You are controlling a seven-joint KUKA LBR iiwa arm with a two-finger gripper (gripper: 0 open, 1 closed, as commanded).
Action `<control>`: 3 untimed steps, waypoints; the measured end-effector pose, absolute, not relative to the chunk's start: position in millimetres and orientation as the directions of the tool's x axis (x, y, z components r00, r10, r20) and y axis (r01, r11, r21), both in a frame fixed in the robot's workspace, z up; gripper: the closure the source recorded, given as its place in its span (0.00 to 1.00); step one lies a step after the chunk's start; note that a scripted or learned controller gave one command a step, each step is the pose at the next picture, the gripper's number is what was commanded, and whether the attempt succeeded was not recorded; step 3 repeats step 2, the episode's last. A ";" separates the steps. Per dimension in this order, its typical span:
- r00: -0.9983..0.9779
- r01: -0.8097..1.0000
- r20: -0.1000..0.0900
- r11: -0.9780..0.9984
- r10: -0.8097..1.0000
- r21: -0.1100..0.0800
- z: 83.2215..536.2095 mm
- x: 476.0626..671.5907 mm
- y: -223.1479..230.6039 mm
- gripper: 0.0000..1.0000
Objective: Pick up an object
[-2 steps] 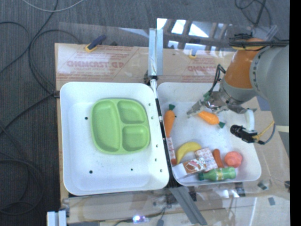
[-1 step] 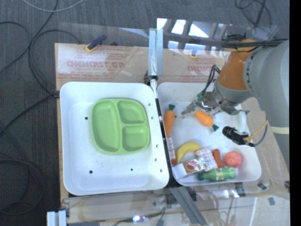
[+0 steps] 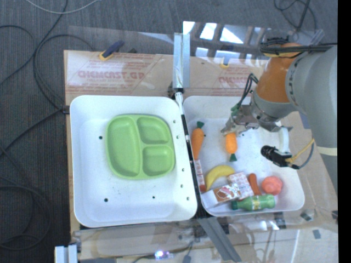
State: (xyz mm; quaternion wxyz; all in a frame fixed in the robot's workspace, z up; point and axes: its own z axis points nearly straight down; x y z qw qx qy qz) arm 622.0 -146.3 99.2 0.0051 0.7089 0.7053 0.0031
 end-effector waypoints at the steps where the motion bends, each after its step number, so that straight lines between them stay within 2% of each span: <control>1: 0.101 0.995 -0.002 -0.101 0.995 -0.002 204.2 641.4 -67.9 1.00; 2: 0.263 0.965 -0.001 -0.263 0.965 -0.004 212.0 633.0 -47.9 1.00; 3: 0.263 0.965 -0.001 -0.263 0.965 -0.004 212.0 633.0 -47.9 1.00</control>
